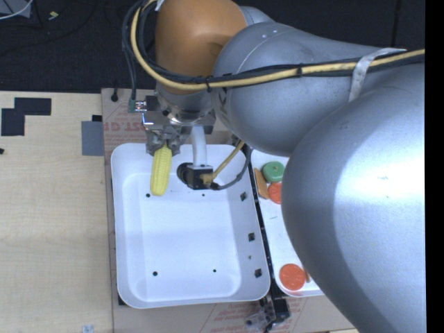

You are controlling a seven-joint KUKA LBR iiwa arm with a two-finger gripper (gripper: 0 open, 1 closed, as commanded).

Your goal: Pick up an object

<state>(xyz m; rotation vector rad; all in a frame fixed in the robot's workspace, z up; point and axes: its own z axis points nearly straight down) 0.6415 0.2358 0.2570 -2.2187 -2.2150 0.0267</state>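
A yellow corn cob (161,172) hangs upright over the far left corner of the left white bin (187,255). Its top end sits between the dark fingers of my gripper (164,144), which is shut on it. The cob's lower end is close to the bin floor; whether it touches, I cannot tell. The grey arm with its orange band covers the upper right of the view.
The right bin (277,245) holds a green piece (273,170), a red-orange piece (275,193) just below it, and an orange disc (292,277) near the front. My arm hides most of that bin. Pale bench lies to the left.
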